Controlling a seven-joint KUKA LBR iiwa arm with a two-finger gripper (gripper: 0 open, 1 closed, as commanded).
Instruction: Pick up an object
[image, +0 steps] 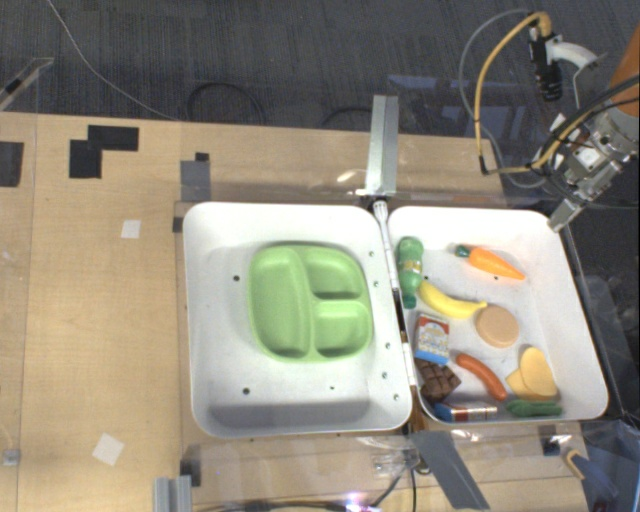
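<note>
Step in hand judged as the approach: nothing lifted, every candidate lying in the right bin (590, 345). Nearest the bin's front edge: a red marker-like stick (470, 411) beside a green pod-shaped piece (533, 407), with a brown chocolate-like block (437, 378) at the front-left corner. Just behind these: a red sausage (478, 373) and a yellow wedge (533, 375) towards the front-right corner. Mid-bin: a small red-and-blue carton (432, 338) against the left wall, a tan round disc (496, 326) beside it, a banana (451, 301) touching the disc's far-left side. Towards the far edge: a green bottle (408, 264) along the left wall, a carrot (489, 262) lying well apart from its neighbours. Left bin (205, 330) carrying a green divided plate (308, 301), not part of the pick. Past the right bin's far-right corner: the hand (566, 213), raised above the surface and outside the rim, gripping nothing; open or closed cannot be told at this size. Next move judged to call for travel inward over the bin, a descent onto one item, and closure around it. Carrot noted as the most isolated target; front-edge cluster tightly packed, hence riskier.
</note>
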